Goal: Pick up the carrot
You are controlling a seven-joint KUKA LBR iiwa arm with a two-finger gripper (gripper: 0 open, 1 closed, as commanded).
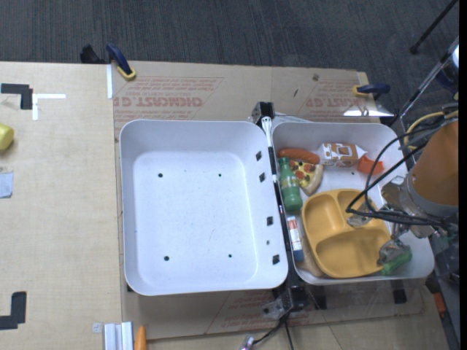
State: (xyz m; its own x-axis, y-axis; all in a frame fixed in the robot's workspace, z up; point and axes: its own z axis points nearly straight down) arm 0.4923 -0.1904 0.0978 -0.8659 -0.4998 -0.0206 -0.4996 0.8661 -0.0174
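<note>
At the near right corner of the right bin (332,128), the jaws hang low over the edge of the yellow divided plate (337,233), with a green item (395,262) just beside them. Cables and wrist hardware clutter that spot, so we cannot tell whether the jaws are wide or narrow, and we see nothing held. The carrot (370,166) lies well beyond the jaws toward the bin's far rim, a touch to their left in view. It sits just beside the small printed carton (341,153) and is partly crossed by a black cable. We judge the step is still the approach. To do it well, lift clear of the plate rim first, travel over the carrot, line up across its narrow width, and drop on the side away from the carton. The risk is nudging the carton or snagging cable.
</note>
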